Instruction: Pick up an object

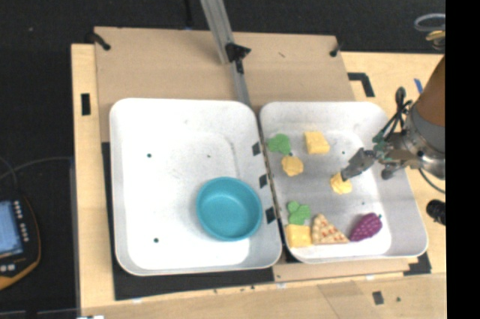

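Reaching in from the right, the arm (429, 115) places the end effector (349, 171) low over the right bin (397, 227), its tip touching or just above a small yellow block (341, 185). Whether the fingers are spread or closed cannot be told from this view, and no item is seen between them.

The right bin holds the pick candidates:
- A yellow cheese-like wedge (316, 142) near the back.
- A green leafy piece (279, 143) by the left wall, with a yellow lump (292, 166) just beside it.
- A second green piece (298, 212) touching a yellow cube (298, 236) at the front.
- A waffle-patterned wedge (327, 230) beside that cube.
- A purple grape bunch (365, 227) at the front right.

The items nearest the block lie well apart from it. The left bin (150, 130) holds a blue bowl (228, 208). A metal pole (212, 6) slants across the surface (86, 77) behind the bins.
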Robot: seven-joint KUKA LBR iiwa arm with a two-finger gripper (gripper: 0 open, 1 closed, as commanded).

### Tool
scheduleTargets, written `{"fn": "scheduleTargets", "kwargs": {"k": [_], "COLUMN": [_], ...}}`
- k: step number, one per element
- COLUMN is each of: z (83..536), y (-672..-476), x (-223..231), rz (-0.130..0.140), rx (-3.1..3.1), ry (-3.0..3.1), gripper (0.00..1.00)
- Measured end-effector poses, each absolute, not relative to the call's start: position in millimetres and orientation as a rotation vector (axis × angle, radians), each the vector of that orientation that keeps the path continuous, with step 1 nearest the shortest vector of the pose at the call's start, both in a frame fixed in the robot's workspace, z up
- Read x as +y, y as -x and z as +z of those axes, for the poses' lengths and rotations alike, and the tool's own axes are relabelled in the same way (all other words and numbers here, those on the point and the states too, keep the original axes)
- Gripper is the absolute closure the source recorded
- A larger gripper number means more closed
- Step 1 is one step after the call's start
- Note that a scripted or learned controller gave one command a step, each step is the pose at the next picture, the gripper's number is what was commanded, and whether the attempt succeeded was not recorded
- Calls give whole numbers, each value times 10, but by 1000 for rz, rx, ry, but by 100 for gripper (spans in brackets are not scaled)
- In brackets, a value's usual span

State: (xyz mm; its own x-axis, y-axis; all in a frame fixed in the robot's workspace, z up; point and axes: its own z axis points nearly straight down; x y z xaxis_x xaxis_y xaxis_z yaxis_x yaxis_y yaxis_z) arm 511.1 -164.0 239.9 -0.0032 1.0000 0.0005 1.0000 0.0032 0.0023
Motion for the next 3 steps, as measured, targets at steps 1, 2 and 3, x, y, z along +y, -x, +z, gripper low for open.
{"fn": "scheduleTargets", "kwargs": {"k": [1, 2, 3], "z": [2399, 1920, 1380], "y": [-5111, -5175, -5139], "x": [-1641, -1586, -1497], "rz": [3, -4, -5], "rx": [2222, 2219, 2221], "ry": [-2218, -2226, -2225], "gripper": [0, 0, 0]}}
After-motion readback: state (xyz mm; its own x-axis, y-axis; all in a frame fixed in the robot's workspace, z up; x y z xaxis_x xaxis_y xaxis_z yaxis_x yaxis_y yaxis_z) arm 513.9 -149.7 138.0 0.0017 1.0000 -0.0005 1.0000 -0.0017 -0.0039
